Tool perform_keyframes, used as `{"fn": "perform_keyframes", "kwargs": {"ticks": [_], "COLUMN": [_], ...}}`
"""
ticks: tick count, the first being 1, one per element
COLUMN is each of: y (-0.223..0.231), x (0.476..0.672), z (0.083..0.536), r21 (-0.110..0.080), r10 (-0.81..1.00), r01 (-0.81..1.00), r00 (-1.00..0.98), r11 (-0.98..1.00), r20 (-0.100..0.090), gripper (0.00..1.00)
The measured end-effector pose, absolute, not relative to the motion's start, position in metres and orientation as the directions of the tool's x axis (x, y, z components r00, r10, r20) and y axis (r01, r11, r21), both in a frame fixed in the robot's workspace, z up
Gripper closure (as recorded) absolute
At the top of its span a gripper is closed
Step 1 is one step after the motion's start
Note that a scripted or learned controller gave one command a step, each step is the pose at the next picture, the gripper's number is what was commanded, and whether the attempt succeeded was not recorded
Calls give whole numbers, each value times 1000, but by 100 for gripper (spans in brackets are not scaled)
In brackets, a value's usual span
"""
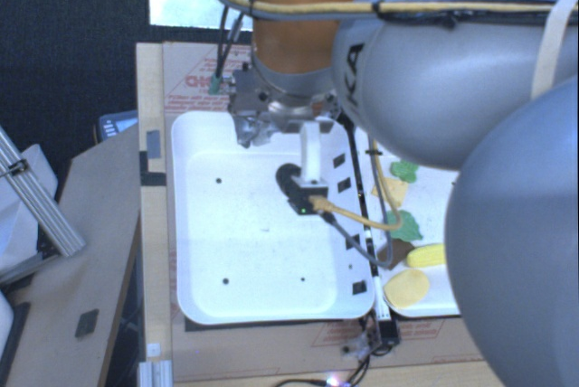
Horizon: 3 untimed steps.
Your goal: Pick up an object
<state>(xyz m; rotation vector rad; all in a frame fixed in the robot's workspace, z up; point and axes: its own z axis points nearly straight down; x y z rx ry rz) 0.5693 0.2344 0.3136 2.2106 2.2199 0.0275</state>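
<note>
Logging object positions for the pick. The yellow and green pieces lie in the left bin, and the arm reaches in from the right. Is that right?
One thing is off: the camera view shows the yellow pieces and green pieces lying in the right bin, not the left bin. The arm does reach in from the right.

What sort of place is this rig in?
Most likely a robotics lab bench, not a production line: a KUKA arm over two shallow white bins set on cardboard, with aluminium profile beside the bench.
</note>
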Motion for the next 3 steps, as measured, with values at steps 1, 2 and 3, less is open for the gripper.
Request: {"fn": "perform_keyframes", "kwargs": {"ticks": [1, 2, 3], "y": [226, 235, 190], "x": [502, 562, 561], "z": [217, 325, 217], "r21": [-13, 15, -9], "r10": [1000, 1000, 1000], "r01": [1000, 1000, 1000], "r00": [-1, -5, 3], "r11": [1, 5, -3], "r20": [-3, 5, -5], "gripper": [100, 100, 100]}}
